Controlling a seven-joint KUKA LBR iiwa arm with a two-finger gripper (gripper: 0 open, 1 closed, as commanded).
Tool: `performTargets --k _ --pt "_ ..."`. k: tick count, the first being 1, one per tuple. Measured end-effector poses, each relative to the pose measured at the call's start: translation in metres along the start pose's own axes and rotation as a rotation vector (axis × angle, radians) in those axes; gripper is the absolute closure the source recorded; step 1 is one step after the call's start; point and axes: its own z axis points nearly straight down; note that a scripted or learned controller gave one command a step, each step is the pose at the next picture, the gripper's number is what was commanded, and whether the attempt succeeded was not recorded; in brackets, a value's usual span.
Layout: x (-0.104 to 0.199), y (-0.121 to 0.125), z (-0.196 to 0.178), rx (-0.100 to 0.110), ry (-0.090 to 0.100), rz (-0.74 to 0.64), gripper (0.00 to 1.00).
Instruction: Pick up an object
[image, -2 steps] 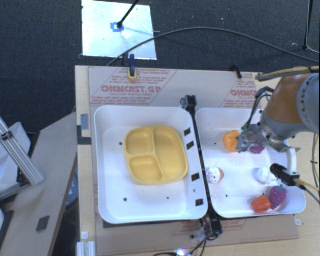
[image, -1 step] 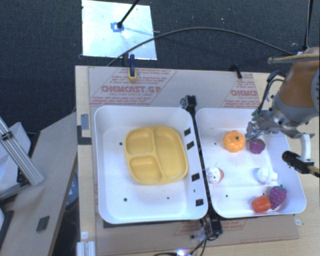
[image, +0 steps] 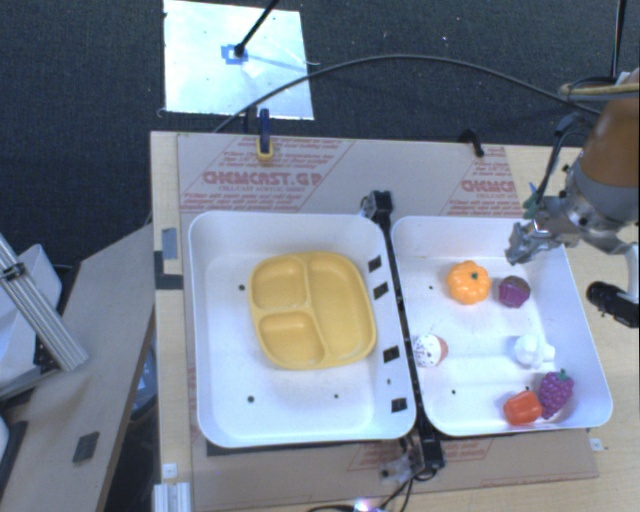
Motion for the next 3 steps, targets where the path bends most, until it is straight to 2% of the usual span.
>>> performTargets --k 1,2,3 --pt "0.049 -0.003 -0.008 0.004 0.003 -0.004 1.00" --pt "0.093 -0.018 -0.002 0.007 0.003 -0.003 1.00" --pt "0.157 -0.025 0.002 0.007 0.004 -0.005 1.00"
